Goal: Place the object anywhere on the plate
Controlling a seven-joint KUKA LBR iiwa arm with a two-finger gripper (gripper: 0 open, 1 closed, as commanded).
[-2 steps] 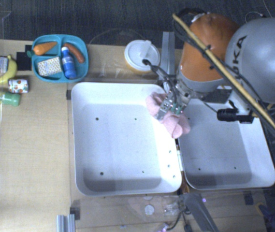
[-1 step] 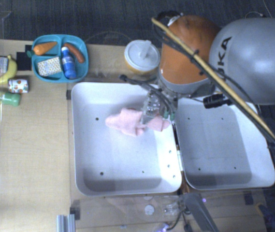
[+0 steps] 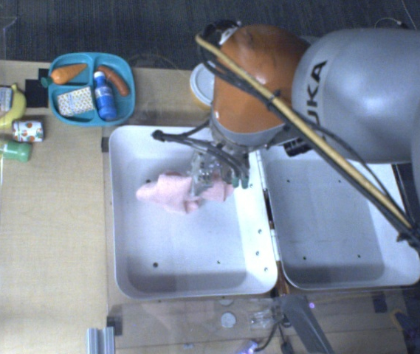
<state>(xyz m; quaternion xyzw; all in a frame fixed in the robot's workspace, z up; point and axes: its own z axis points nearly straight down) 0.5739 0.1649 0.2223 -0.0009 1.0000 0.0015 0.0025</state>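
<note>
A soft pink object [image 3: 164, 191] lies in the left white bin [image 3: 132, 264], toward its upper middle. My gripper [image 3: 211, 177] hangs straight down over the pink object's right end, low enough to overlap it in this view, and hides that end. The grey arm with its orange band [image 3: 257, 80] reaches in from the right above it. A pale round plate [image 3: 199, 87] peeks out behind the arm, just past the bin's far edge. A blue divided plate [image 3: 125, 76] sits on the bench at the upper left.
The blue plate holds toy food: a carrot [image 3: 69, 72], a blue bottle [image 3: 105, 98] and a sausage [image 3: 121, 85]. A toy banana [image 3: 14, 108], a small can [image 3: 27, 130] and a green bottle [image 3: 3, 150] lie at the far left. The right bin [image 3: 342, 227] sits under the arm.
</note>
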